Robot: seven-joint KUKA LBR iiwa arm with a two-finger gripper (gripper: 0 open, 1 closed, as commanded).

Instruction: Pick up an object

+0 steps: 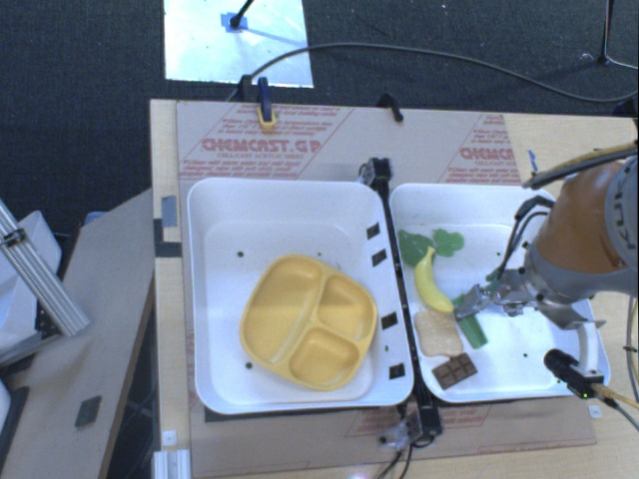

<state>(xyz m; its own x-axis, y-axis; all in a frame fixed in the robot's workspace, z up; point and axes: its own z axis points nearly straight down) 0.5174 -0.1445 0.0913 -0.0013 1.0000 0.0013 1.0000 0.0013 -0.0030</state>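
The right bin (559,387) holds a yellow banana (431,279), a green leafy piece (436,242), a tan slice of bread (437,332), a brown chocolate bar (456,370) and a dark green oblong piece (471,325). My gripper (477,302) reaches in from the right. It sits low in the bin, right at the upper end of the green oblong piece and just right of the banana. The gripper's body covers part of the green piece.
The left bin (230,218) holds a yellow divided plate (308,319). A black divider with clips (391,267) runs between the two bins. The arm's orange band (594,223) and grey wrist hang over the right bin's right side.
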